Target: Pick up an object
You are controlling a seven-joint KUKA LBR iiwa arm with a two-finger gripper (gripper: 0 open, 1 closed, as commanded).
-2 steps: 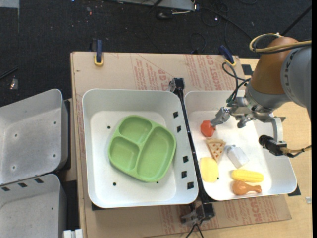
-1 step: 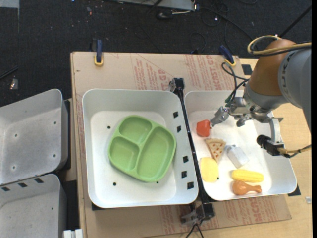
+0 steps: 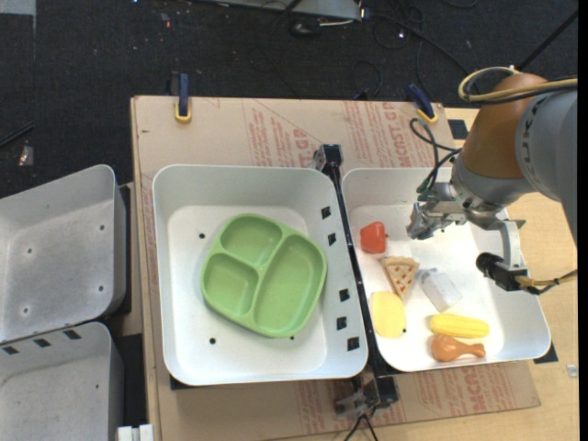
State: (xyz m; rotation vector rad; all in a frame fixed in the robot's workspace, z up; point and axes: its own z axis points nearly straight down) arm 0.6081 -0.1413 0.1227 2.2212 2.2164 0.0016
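While I reach in from the right, my jaws (image 3: 424, 225) hang over the upper part of the right bin (image 3: 537, 324), and from this angle I cannot tell how they stand. Nothing shows between them. Just to their left, a small red piece (image 3: 373, 237) lies on the bin floor. Nearer the front lie a tan wedge (image 3: 401, 275), a pale grey block (image 3: 442, 289), a yellow lemon-like piece (image 3: 388, 314), a yellow banana-like piece (image 3: 458, 325) and an orange drumstick-like piece (image 3: 455, 347), all apart from my jaws. Across the divider, a green sectioned plate (image 3: 264, 274) lies in the left bin (image 3: 175, 246). Both bins rest on the table (image 3: 239, 122).
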